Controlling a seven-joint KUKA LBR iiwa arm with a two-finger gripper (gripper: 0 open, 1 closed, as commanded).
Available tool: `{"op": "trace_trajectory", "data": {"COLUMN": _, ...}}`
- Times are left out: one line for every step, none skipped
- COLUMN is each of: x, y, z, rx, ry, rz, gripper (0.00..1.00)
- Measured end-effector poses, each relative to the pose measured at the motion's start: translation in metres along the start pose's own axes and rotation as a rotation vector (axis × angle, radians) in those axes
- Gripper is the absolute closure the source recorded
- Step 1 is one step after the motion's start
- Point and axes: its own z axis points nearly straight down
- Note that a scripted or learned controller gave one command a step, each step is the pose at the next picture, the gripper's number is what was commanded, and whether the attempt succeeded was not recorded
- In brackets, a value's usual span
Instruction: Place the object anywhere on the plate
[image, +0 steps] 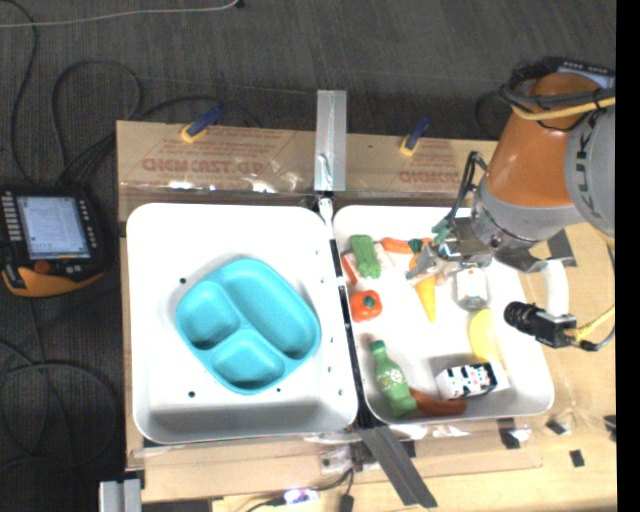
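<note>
A blue plate (247, 322) with three compartments lies in the left bin (160, 225). The right bin (530, 395) holds several toy foods: a green pickle (365, 256), a small carrot (396, 243), an orange pepper (367, 304), a yellow cone (428, 296), a banana (484, 336) and a green bottle (391, 378). My gripper (432, 260) hangs low over the upper middle of the right bin, just above the yellow cone and right of the carrot. It looks open, and I see nothing between its fingers.
A white and black box (467, 378) and a red piece (437, 404) lie at the right bin's front. A small white-grey item (471, 289) sits beside the cone. A metal divider (331, 140) stands behind the bins. A handheld pendant (48, 235) rests at far left.
</note>
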Motion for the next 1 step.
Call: {"op": "trace_trajectory", "data": {"x": 0.0742, "y": 0.0262, "z": 0.0588, "rx": 0.002, "ry": 0.002, "rz": 0.060, "gripper": 1.00}}
